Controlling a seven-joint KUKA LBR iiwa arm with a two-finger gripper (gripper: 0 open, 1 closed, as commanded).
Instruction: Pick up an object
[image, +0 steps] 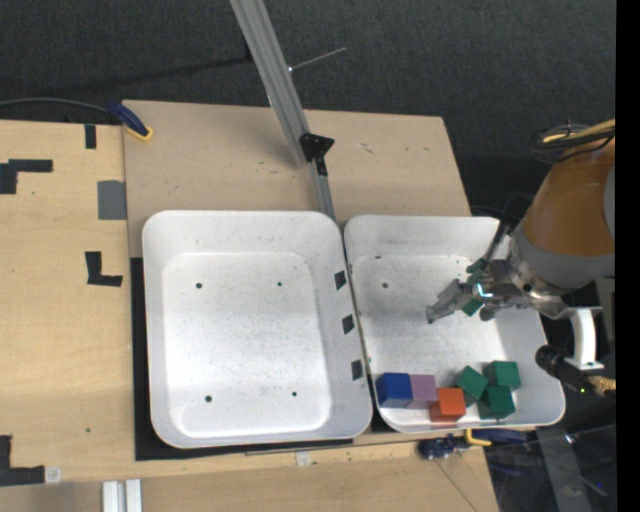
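Note:
My gripper (447, 305) hangs over the middle of the right bin (420, 240), reaching in from the right. A small green block (469, 309) shows right at the gripper's lower edge, partly hidden by it. I cannot tell whether the gripper holds that block or it lies on the bin floor beneath. Along the bin's near edge lie a blue block (395, 388), a pale purple block (423, 388), an orange block (449, 403) and three green blocks (490, 388) bunched together.
The left bin (240, 320) lies beside the right one, their rims meeting along a divider. A slanted metal pole (285, 85) stands behind the bins. The arm's orange band (575, 205) is at the right edge.

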